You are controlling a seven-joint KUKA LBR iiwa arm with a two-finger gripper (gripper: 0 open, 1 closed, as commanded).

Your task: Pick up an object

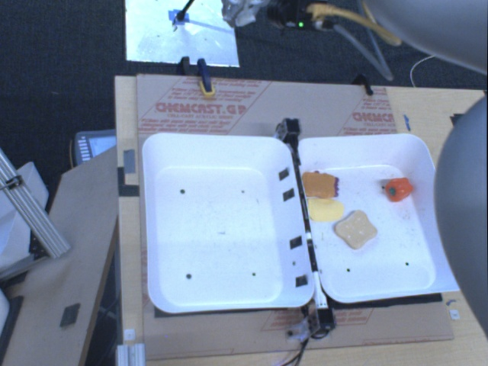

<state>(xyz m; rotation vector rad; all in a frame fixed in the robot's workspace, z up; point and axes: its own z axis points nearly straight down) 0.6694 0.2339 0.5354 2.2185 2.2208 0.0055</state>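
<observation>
Four small items lie in the right bin (pixel 415 147): an orange block (pixel 319 184), yellow disc (pixel 325 210), tan toast (pixel 355 229) and red piece (pixel 397 189). Block and disc touch, so a grab there may catch both. The claw (pixel 242 2) hangs well beyond the bin; I cannot tell its state.

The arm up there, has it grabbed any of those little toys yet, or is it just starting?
Nothing looks picked yet. The gripper sits high beyond the bins, nowhere near the toys. The orange-red piece, orange block, yellow disc and tan toast-like piece all lie in the right bin. Descending, grasping and lifting remain.
</observation>
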